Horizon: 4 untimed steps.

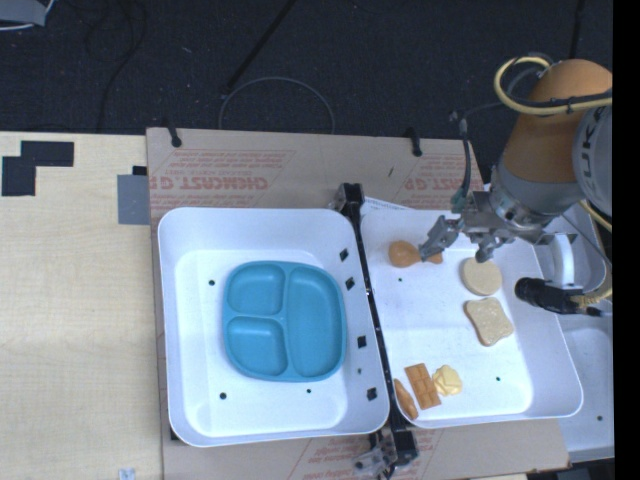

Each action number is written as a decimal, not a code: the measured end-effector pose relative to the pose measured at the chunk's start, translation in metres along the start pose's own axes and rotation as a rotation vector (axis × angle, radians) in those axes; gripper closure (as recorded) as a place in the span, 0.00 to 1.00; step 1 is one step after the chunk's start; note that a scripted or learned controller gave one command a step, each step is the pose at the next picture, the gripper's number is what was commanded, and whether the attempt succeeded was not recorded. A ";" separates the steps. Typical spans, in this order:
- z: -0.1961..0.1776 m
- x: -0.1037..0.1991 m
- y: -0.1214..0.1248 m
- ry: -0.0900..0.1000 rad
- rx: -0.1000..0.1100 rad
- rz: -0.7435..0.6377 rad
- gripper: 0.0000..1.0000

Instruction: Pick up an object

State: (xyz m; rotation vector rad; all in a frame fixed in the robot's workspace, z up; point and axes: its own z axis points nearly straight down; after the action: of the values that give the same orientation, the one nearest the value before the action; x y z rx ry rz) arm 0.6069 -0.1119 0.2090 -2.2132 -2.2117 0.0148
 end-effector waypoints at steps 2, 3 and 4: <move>0.039 0.002 0.010 -0.001 -0.009 -0.002 0.00; 0.103 0.006 0.005 -0.001 -0.007 -0.001 0.00; 0.123 0.008 0.005 -0.001 -0.009 0.001 0.00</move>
State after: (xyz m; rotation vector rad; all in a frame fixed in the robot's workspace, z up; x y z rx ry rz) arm 0.6100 -0.1038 0.0860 -2.2191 -2.2164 0.0057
